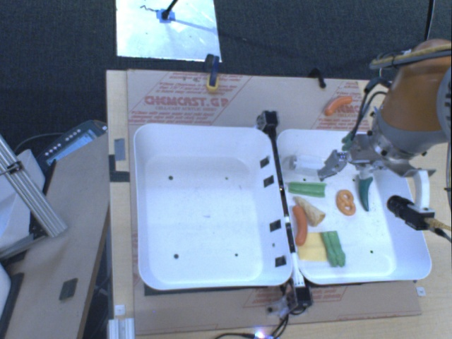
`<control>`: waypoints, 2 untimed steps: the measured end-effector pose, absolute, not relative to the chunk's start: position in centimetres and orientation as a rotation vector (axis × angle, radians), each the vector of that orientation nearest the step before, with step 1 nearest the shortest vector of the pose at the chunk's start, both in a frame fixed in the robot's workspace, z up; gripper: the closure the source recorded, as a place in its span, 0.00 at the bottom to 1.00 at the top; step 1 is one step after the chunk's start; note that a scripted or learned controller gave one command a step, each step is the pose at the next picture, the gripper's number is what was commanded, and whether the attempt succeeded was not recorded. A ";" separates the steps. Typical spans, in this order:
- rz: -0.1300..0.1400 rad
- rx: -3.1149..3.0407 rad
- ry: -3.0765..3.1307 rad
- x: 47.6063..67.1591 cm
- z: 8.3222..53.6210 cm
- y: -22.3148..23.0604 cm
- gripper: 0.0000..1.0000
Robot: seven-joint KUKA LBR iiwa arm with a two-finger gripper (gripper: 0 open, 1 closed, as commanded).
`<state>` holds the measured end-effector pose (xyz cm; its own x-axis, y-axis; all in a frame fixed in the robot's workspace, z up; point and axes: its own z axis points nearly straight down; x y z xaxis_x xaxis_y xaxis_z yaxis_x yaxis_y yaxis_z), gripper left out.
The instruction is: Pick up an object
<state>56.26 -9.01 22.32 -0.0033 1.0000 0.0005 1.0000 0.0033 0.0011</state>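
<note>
My gripper (347, 167) hangs over the back of the right bin (409, 260), on the grey arm with its orange band (417, 97). Just left of it lies a white piece (307, 163). A light green pod (307, 188) lies below that. A dark green pepper (364, 192) sits directly under the gripper's right side; whether they touch I cannot tell. An orange pretzel (345, 202) lies beside the pepper. Nearer the front lie an orange sausage (300, 225), a tan wedge (311, 210), a yellow slab (315, 248) and a green piece (333, 248).
The left bin (152, 189) stands beside the right one, with black clips (268, 182) along the shared rim. An orange piece (337, 105) lies on the board behind the right bin. A black fitting (408, 212) juts over the right bin's right side.
</note>
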 end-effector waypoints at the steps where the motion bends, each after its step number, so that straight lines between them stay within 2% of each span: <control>1: -0.001 2.215 2.235 53.1 18.2 -3.3 0.00; 2: 0.000 2.221 2.224 51.0 18.4 -2.5 0.00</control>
